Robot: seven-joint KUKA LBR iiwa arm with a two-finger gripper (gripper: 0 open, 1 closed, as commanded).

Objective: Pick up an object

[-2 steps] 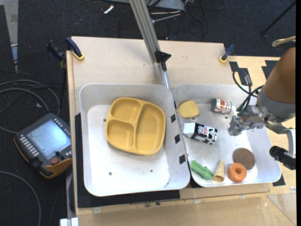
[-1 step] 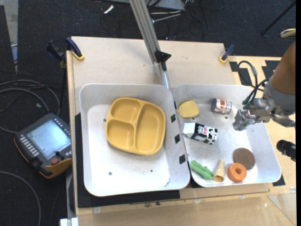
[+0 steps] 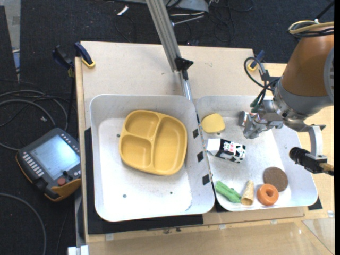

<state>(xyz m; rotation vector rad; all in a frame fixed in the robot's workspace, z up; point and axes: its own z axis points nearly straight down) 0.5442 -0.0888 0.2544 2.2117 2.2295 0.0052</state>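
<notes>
Pale wood makes up the table [image 3: 133,68], which carries two shallow white bins side by side: the left bin [image 3: 106,195] holds one yellow divided plate [image 3: 154,141], and the right bin [image 3: 303,193] holds six small things. Counted, they are one yellow slice [image 3: 213,123], one black-and-white spotted box [image 3: 228,149], one green pod [image 3: 227,191], one tan cone [image 3: 248,192], one orange ring [image 3: 268,194] and one brown disc [image 3: 275,178]. One grey arm with an orange band [image 3: 311,62] reaches in from the right, bent down over the right bin, its hand [image 3: 252,125] poised near the bin's upper part, between the yellow slice and the bin's far side; whether it is released or clenched I cannot tell, and nothing shows between its tips. Just below it lies the spotted box, tilted, white at one end
</notes>
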